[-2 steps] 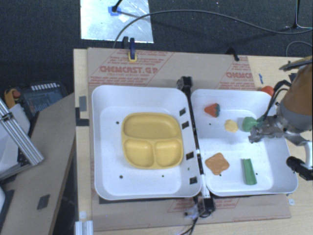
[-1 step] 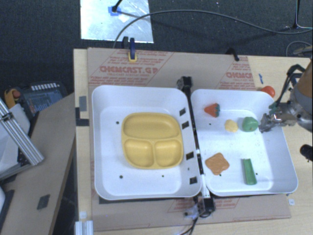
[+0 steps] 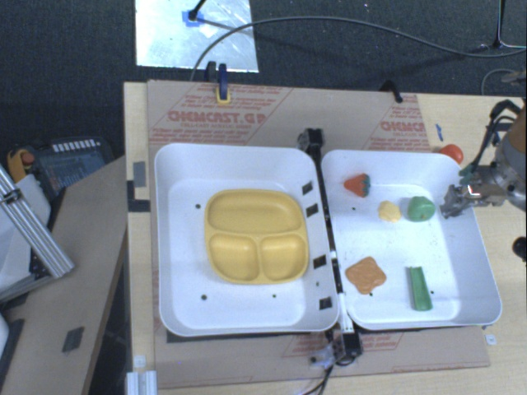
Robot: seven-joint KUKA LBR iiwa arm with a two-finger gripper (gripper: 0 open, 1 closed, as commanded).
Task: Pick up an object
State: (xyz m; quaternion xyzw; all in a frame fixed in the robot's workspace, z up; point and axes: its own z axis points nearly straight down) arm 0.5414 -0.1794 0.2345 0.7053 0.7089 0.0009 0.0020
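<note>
left bin [image 3: 169, 245]: yellow divided tray [image 3: 254, 235] | bench: blue-yellow clamp [image 3: 221, 83], foil sheet [image 3: 165, 23]

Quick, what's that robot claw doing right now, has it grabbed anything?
Gripper: at the right bin's right edge, near the green ball; open or closed cannot be told, and nothing is seen in it.

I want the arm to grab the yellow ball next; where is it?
The yellow ball lies in the right bin, upper middle, just left of the green ball.
</note>
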